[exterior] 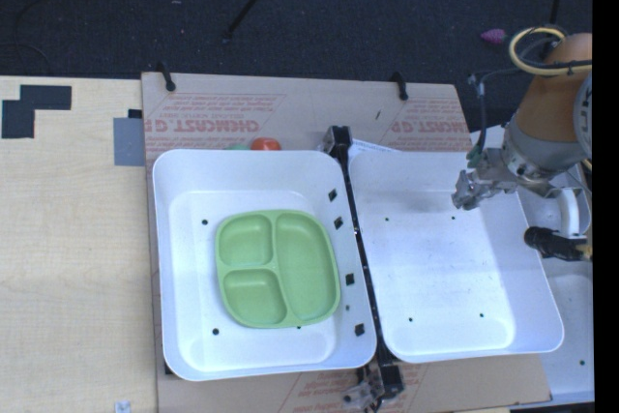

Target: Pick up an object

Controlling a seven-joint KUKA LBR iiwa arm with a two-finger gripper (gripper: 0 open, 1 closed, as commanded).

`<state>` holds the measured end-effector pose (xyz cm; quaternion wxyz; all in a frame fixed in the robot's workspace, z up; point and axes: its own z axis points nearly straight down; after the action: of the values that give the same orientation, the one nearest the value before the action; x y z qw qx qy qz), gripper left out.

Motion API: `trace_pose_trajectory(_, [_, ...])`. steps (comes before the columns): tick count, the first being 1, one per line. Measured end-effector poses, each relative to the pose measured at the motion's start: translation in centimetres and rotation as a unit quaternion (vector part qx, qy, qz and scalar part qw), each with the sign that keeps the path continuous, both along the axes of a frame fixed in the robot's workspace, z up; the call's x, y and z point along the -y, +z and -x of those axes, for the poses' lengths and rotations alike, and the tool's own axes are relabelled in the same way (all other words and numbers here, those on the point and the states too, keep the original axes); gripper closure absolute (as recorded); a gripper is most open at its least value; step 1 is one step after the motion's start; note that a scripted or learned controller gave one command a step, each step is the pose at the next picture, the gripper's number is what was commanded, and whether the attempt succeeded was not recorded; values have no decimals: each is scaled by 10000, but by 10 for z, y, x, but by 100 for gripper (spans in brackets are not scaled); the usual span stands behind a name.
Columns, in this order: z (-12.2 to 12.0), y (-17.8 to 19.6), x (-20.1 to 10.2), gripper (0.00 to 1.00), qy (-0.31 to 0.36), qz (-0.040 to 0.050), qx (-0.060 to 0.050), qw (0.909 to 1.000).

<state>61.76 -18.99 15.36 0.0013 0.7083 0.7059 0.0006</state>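
Red print runs across the cardboard [290,116] under the bins, upside down from this view; it is too blurred to read with any certainty, and more of the same print shows at the near edge. The left bin [184,208] holds a green plate [278,267] with three compartments, lying flat near the bin's middle, with bare white floor around it on every side and the widest margin on its far and left sides. A small orange thing [265,145] and a bit of green beside it peek over that bin's far rim, on the cardboard. The right bin [435,285] has a bare white floor with a few dark specks. The pincer [466,192] hangs over the far right part of this bin, well apart from the plate; whether its fingers are open or closed cannot be told, and nothing is seen between them. The arm [551,111] reaches in from the right. The pale wooden desk [68,256] spreads to the left.
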Motion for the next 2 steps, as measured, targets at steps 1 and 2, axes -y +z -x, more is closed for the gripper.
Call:
trace_pose_trajectory(1, [1, 62, -5, 100, 23, 1, 9, 10000])
trace_pose_trajectory(2, [-4, 125, -5, 100, 24, 2, 8, 10000])
